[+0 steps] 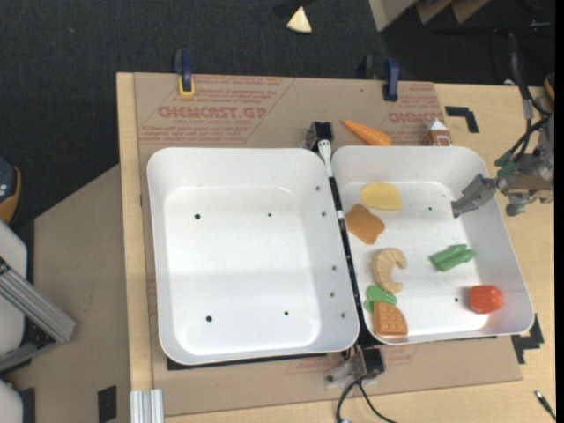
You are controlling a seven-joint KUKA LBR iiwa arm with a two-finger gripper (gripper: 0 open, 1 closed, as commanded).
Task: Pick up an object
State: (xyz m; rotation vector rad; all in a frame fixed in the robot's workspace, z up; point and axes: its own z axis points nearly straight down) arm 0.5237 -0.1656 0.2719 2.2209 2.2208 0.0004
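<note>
**A:** Which step does this look like?

**B:** The approach, by the look of it. The gripper (pixel 465 203) sits at the right edge of the frame, over the upper right rim of the right bin (pixel 514 271), and nothing lies between its fingers. Whether they stand apart or together cannot be told; they show as one dark wedge.

**A:** And the things to pick from?

**B:** All in the right bin. A yellow piece (pixel 381 196) lies near its upper left, an orange-brown piece (pixel 365 225) just below that, a tan curled piece (pixel 389 268) in the middle, a waffle-like piece (pixel 388 315) at the lower left. A green piece (pixel 452 257) lies right of centre and a red tomato (pixel 485 299) in the lower right corner. The left bin (pixel 176 263) holds no candidates. An orange carrot (pixel 367 132) rests on the worktop (pixel 229 108) above the right bin, outside it.

**A:** So the next move?

**B:** Probably a choice of target. The green piece is nearest the gripper and stands apart from its neighbours, so it seems the easiest. The arm would need to come left and down over it, fingers spread to straddle it, then close.
</note>
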